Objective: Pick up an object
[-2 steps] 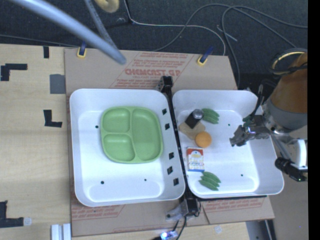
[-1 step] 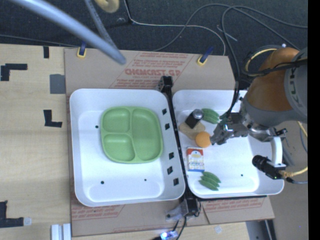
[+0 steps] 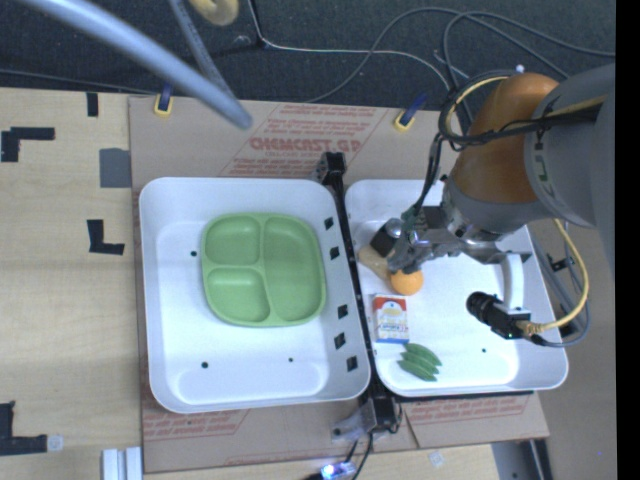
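Note:
In the right bin (image 3: pixel 520 368) my gripper (image 3: pixel 402 251) reaches down from the right, just above an orange ball-like object (image 3: pixel 406 281). A tan piece (image 3: pixel 371 260) lies at the gripper's left side. A small red and white carton (image 3: pixel 391 319) lies below the orange object, and a green pea pod (image 3: pixel 419 361) lies nearer the bin's front. Nothing shows between the gripper's tips from this angle.
The left bin (image 3: pixel 170 368) holds a green divided plate (image 3: pixel 264 269). A black divider with clips (image 3: pixel 345 268) runs between the bins. Cables and a black connector (image 3: pixel 495 313) hang over the right bin's right side. A grey pole (image 3: pixel 130 38) crosses the top left.

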`<state>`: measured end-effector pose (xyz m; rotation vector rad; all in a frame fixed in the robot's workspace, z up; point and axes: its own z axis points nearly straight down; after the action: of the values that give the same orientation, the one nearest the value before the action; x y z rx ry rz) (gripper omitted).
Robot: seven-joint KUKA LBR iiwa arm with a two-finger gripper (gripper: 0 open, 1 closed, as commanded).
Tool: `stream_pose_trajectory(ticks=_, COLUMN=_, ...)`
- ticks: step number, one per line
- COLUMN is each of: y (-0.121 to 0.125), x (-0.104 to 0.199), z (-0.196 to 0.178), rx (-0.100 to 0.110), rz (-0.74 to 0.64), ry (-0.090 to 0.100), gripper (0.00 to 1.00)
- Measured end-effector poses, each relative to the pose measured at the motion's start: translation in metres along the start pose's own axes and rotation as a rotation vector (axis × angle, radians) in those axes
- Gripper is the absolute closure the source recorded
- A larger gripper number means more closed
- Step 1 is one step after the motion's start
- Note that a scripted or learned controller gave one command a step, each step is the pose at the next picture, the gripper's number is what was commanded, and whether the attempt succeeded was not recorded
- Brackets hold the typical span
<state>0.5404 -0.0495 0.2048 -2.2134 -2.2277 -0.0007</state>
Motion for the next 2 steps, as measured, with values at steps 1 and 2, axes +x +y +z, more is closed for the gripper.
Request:
stream_pose_trajectory(ticks=1, y=0.019, x=0.048, z=0.002, rx=0.001, rz=0.000, ry=0.000, gripper=1.00)
stream_pose_trajectory(ticks=2, y=0.034, x=0.095, z=-0.011, rx=0.000, rz=0.000, ry=0.000, gripper=1.00)
